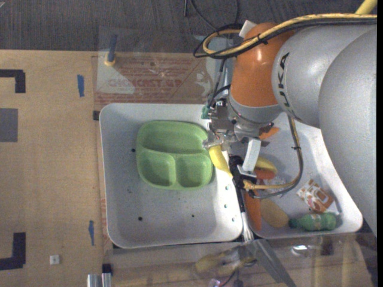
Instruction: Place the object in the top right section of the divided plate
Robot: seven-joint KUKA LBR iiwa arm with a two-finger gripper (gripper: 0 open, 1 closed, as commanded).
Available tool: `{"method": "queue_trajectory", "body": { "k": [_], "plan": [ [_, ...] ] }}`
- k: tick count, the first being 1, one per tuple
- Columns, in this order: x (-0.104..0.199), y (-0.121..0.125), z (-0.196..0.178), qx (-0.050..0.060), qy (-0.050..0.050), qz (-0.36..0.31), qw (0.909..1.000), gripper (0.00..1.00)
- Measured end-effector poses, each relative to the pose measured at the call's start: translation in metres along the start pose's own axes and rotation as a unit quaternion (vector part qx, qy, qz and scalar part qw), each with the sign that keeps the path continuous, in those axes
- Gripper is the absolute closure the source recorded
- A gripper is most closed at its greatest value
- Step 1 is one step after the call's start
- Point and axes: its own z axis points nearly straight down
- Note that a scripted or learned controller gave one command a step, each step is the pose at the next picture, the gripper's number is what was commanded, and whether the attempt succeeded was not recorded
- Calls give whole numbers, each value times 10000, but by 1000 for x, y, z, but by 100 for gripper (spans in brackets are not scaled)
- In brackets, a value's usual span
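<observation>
arm [311, 64]: reaches in from right, wrist bent down (orange band up) | gripper [222, 147]: low

The arm [281, 70] overhangs the green divided plate's [173, 154] right edge; its left compartments lie open.

A robotics lab or test cell, by the look of it. An industrial KUKA arm [311, 70], grey with an orange band, reaches over a plywood bench [48, 160] that bears two shallow white bins [114, 208] side by side. Black corner marks [15, 79] and strips of blue tape [81, 85] sit on the bench's left part. Loose black and yellow cables [251, 31] run along the arm. Beyond the bench's far edge lies dark grey carpet [90, 11], with a cable loop on it.
</observation>
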Motion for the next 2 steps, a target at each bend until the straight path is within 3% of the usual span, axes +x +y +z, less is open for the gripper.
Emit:
{"method": "queue_trajectory", "body": {
  "k": [1, 2],
  "plan": [
    [-38, 26, 9, -16, 6, 42, 10000, 100],
    [-38, 26, 9, -14, 3, 46, 10000, 0]
  ]
}}
